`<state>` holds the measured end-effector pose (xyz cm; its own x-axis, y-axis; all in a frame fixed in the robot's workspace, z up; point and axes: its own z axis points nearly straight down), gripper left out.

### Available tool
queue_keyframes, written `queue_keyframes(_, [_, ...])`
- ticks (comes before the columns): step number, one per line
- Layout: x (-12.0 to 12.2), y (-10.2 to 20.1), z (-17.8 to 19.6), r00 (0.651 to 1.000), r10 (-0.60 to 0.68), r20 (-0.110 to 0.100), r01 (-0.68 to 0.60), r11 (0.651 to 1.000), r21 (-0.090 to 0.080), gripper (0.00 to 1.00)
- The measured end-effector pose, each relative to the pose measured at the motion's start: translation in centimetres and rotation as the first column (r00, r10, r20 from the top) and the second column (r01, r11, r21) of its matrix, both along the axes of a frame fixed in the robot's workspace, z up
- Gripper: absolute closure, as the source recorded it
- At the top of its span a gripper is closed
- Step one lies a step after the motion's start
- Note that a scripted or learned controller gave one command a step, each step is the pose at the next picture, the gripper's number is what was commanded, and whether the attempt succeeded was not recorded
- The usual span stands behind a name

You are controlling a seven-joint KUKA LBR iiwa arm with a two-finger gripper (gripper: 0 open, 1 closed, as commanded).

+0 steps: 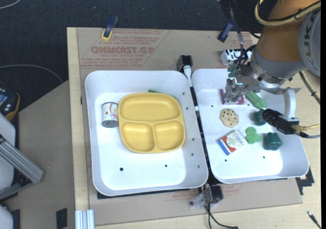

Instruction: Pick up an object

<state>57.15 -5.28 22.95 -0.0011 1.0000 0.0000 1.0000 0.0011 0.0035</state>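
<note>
The gripper [233, 92] is hanging over the upper part of the right bin [285, 169], just above the cookie [229, 117]; its opening cannot be told. The yellow tray [151, 121] and small can [109, 114] are lying in the left bin [102, 172].

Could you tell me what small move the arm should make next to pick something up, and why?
Probably a short shift toward the cookie and then a descent. The gripper hangs over the upper part of the right bin, with nothing visibly held in it. The cookie lies flat just below it in the camera view, apart from the card and the green toys, so it looks like the nearest uncluttered target.
</note>
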Motion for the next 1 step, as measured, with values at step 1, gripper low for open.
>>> queue_keyframes(1, [0.39, -0.01, -1.32, 1.000, -0.001, -0.006, 0.001, 1.000, 0.000, 1.00])
